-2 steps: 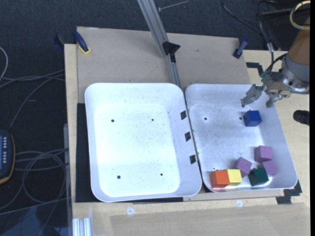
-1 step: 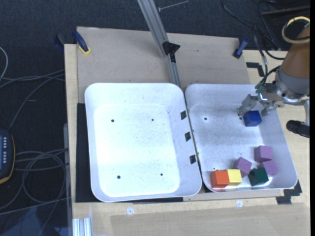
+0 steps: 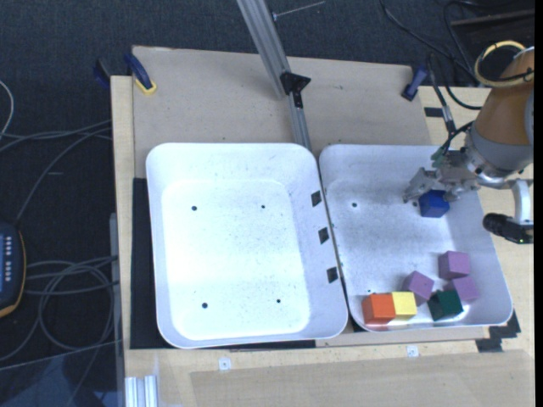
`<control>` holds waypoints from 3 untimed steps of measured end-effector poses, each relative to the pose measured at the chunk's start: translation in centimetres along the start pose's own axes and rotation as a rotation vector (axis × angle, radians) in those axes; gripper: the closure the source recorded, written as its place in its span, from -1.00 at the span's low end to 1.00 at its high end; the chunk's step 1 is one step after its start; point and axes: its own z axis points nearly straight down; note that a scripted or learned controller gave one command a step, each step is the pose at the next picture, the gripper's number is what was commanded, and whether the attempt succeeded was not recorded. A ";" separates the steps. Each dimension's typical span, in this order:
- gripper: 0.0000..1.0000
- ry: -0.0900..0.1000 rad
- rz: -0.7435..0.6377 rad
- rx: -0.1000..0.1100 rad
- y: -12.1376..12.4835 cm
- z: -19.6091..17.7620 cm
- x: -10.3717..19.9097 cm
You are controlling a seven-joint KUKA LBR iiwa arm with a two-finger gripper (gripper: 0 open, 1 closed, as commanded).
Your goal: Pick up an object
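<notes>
A blue block (image 3: 434,205) lies in the upper middle of the right bin (image 3: 373,236). My gripper (image 3: 439,186) hangs directly over it, and its grey body covers the block's top edge. Whether it touches the block I cannot tell. Along the bin's front right lie several more blocks: an orange one (image 3: 378,307), a yellow one (image 3: 404,303), a green one (image 3: 443,304) and three purple ones (image 3: 456,264), (image 3: 419,282), (image 3: 466,290).
The left bin (image 3: 229,244) sits beside the right one, with black clips (image 3: 322,235) along the shared rim. A slanted metal bar (image 3: 270,41) crosses the bench's back. The arm's orange band (image 3: 506,117) reaches in from the right.
</notes>
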 end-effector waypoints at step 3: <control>1.00 0.002 -0.002 0.002 0.5 -14.1 0.3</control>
